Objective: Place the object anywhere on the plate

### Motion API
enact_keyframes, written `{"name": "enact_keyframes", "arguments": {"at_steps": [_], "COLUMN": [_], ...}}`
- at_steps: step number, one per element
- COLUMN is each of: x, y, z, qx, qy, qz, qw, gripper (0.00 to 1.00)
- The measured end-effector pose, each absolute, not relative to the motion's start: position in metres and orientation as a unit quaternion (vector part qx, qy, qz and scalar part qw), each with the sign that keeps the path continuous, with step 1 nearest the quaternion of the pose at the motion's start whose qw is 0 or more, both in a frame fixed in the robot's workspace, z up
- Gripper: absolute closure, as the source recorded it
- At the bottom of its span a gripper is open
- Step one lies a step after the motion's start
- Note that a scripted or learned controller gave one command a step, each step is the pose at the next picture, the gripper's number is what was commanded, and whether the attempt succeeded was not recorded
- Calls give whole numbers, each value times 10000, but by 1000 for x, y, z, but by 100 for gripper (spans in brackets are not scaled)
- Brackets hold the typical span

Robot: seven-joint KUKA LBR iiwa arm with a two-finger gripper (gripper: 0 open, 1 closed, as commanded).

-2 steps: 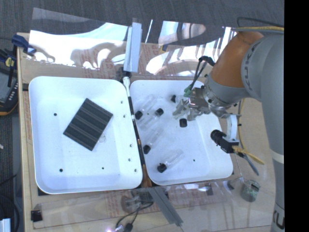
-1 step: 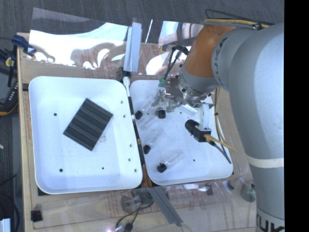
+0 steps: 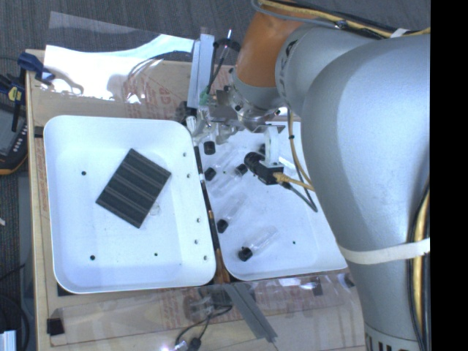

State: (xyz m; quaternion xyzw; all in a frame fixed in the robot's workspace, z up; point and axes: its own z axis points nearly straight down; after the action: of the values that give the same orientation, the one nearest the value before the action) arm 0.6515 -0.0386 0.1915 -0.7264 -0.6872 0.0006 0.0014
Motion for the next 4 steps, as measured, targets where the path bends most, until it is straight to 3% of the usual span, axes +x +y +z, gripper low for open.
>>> {"name": "enact_keyframes", "arguments": {"at_steps": [2,3,4], "x": [652,656,572], "y": [-36,41,38], "z": [211,191,207], "qx": [-7206,-7893,-4928], "qy": [-6933,-6140,-8702], "qz": [23,24,14], "qw": [27,24,18], "gripper": [100,100,100]}}
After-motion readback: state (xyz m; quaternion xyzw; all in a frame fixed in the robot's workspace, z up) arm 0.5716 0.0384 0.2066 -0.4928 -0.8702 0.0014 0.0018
